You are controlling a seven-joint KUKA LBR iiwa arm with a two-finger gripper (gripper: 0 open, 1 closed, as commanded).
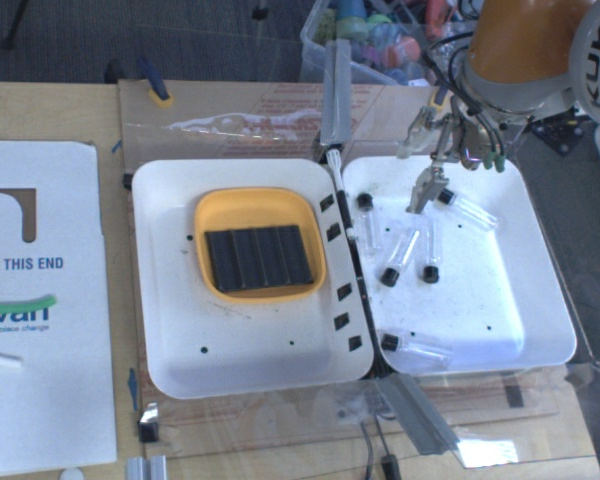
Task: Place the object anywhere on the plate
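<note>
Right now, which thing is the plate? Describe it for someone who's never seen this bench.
Find the left white bin. The plate sits in its middle: a yellow, rounded-square dish carrying a dark ribbed slab. It's the one coloured item; the right bin's clear tubes are black-capped.

Plate (210,211) sits in the left bin (160,353) — vials (401,260) scattered in the right bin (510,318).

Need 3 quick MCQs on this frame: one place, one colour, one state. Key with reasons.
1. Where is the plate?
A. left bin
B. right bin
C. on the bench outside the bins

2. What colour is the plate?
A. blue
B. yellow
C. red

3. What lies on the plate?
A. a clear tube
B. a dark ridged slab
C. a blue cup

Key:
1 A, it sits inside the left bin.
2 B, its rim is yellow.
3 B, the dark ridged slab rests on it, while the clear tubes lie in the right bin.
</note>
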